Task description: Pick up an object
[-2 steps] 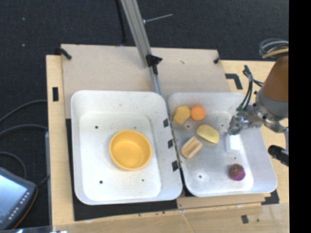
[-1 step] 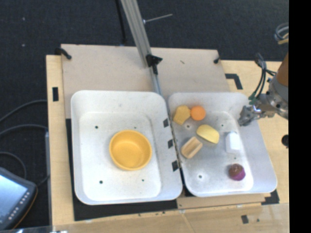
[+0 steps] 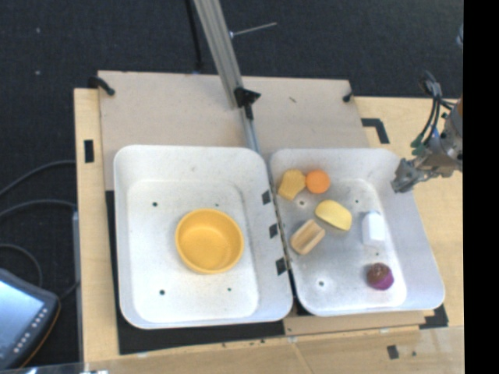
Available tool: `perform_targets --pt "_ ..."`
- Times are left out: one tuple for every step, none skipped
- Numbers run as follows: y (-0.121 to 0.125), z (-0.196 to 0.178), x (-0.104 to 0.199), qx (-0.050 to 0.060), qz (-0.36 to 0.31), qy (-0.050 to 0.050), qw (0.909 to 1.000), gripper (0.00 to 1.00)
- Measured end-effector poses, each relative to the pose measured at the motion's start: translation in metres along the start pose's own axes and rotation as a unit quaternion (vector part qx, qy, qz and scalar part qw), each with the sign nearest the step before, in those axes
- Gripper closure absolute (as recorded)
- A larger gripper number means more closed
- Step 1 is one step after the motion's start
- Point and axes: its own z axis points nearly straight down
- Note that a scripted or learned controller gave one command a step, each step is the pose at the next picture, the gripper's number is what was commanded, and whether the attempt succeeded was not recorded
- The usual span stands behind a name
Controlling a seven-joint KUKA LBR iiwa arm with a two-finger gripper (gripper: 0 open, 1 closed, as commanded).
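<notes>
The right bin (image 3: 405, 287) holds several small items: a yellow block (image 3: 291, 184), an orange ball (image 3: 317, 181), a pale yellow lemon-like piece (image 3: 334, 214), a tan bread-like piece (image 3: 307, 236), a white bottle (image 3: 373, 227) and a dark purple fruit (image 3: 380, 276). My gripper (image 3: 408, 175) hangs at the bin's upper right rim, above and to the right of the white bottle. Nothing shows between its fingers. The left bin (image 3: 140, 170) holds a yellow bowl (image 3: 208, 241).
A slanted metal rail (image 3: 222, 45) runs from the top down to the gap between the bins. Cables (image 3: 430, 123) hang by the wrist at the right edge. A dark device (image 3: 23, 318) sits at the lower left, off the bench.
</notes>
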Motion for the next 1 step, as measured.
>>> perform_targets --pt "-0.0134 0.0029 0.0469 0.002 -0.001 0.001 1.0000 1.00"
